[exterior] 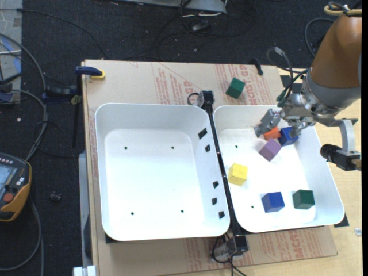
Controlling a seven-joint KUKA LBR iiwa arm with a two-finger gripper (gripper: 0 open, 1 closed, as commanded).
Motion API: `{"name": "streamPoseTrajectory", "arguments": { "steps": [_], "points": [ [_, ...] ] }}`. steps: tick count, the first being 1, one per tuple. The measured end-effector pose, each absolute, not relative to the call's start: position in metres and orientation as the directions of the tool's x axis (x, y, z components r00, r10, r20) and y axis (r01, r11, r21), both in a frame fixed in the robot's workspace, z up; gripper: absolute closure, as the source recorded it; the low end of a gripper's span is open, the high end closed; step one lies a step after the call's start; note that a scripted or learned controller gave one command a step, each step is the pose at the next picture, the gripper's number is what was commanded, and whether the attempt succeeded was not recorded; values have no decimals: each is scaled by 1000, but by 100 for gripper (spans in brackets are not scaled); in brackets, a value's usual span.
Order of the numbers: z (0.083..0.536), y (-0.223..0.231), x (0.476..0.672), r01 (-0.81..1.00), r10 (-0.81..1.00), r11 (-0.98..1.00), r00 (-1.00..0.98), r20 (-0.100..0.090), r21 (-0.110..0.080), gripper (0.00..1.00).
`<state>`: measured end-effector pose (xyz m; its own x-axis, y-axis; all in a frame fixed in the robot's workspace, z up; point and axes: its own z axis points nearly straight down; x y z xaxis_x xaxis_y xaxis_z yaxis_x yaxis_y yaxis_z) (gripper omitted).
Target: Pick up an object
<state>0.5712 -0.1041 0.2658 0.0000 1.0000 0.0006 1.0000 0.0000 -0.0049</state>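
my gripper (276, 130) low over the right bin (322, 180), far end, jaws' state unclear, orange block (271, 134) and purple block (269, 149) just beside

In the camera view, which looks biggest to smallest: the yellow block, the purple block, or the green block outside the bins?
1. Purple block and yellow block look about alike, so I won't rank them.
2. Green block outside the bins, slightly smaller, though it's farther from the camera.

- the table (172, 76) is a pale board with faded red lettering, set over a dark floor.
- two shallow white bins rest on it side by side, touching along their inner walls: the left bin (109, 117) and the right bin (330, 191).
- a green cube (235, 88) lies on the bare board just behind the right bin.
- a blue and yellow clamp (89, 72) grips the table's far left corner.
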Motion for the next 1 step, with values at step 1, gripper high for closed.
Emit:
{"name": "streamPoseTrajectory", "arguments": {
  "steps": [1],
  "points": [
    [268,-104,572,1000,1000,0,0,0,0,0]
  ]
}}
